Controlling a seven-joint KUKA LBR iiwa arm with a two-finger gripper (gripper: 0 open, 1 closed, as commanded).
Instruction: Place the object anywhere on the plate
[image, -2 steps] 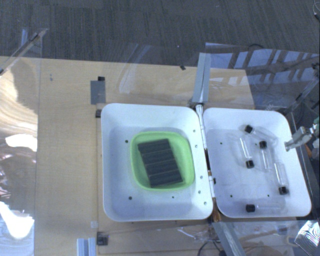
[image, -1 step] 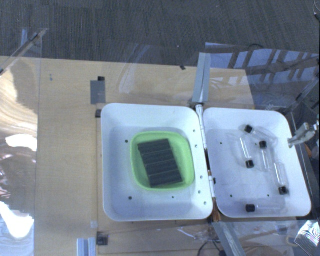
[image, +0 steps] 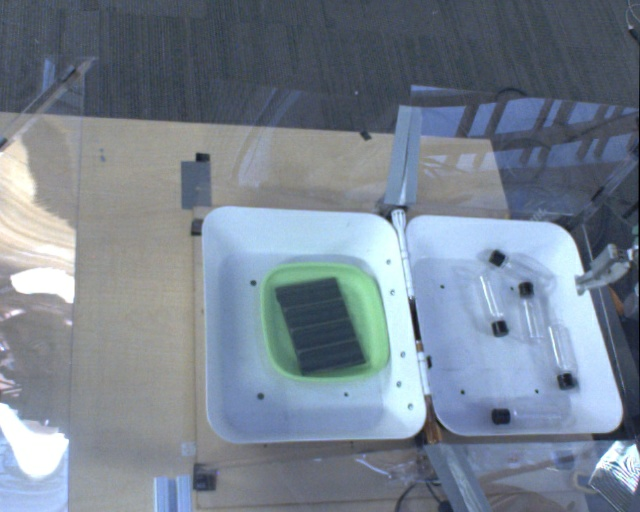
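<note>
Clear tubes (image: 530, 318) lay just left of the pincer (image: 605, 268), whose spread I couldn't tell; slippery, they might roll free before the green plate (image: 372, 300).

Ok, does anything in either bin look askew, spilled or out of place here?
Nothing looks spilled or damaged. The dark ribbed rectangular block lies slightly skewed on the green square plate in the left white bin. Clear plastic tubes with black caps lie scattered at odd angles in the right white bin.
</note>
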